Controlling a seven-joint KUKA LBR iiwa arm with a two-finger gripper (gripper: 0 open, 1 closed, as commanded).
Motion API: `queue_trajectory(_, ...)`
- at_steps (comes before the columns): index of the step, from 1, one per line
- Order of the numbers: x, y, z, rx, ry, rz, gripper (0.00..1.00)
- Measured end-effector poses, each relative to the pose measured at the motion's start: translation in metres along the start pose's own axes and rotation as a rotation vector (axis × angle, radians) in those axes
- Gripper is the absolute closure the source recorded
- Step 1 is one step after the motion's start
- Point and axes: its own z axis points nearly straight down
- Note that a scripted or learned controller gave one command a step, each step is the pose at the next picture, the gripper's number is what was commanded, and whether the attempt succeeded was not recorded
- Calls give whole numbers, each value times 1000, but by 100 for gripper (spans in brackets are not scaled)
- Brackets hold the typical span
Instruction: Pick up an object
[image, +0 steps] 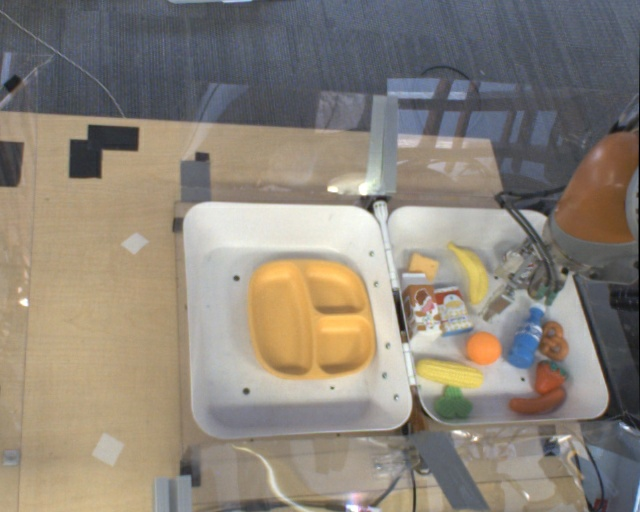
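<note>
Two white bins sit side by side on the bench (90, 330). We see the left bin (215, 400) w/ a yellow tray (305, 320) in its middle, three compartments, lying flat. The right bin (590, 385) carries the small stuff.

The arm (600, 210) reaches in from the right, orange band over the bin's upper right corner. Its gripper (508, 285) hangs over the bin's upper middle, just right of the banana (469, 272); fingers point down-left and look slightly apart, nothing between them as far as we can tell.

Objects, approx. big to small: a carton (437, 310) by the bin's left wall; the banana, curved, above-right of it; corn (449, 374) lying below the carton; a blue bottle (526, 338) tilted, right of the orange (484, 348); a red pepper-like piece (538, 403) at the lower right; a reddish item (554, 343) touching the bottle's right side; broccoli (454, 403) below the corn; a cheese wedge (423, 265) at upper left.
</note>
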Motion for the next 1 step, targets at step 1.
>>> queue_trajectory(1,13,-2,-33,4,17,-98,0)
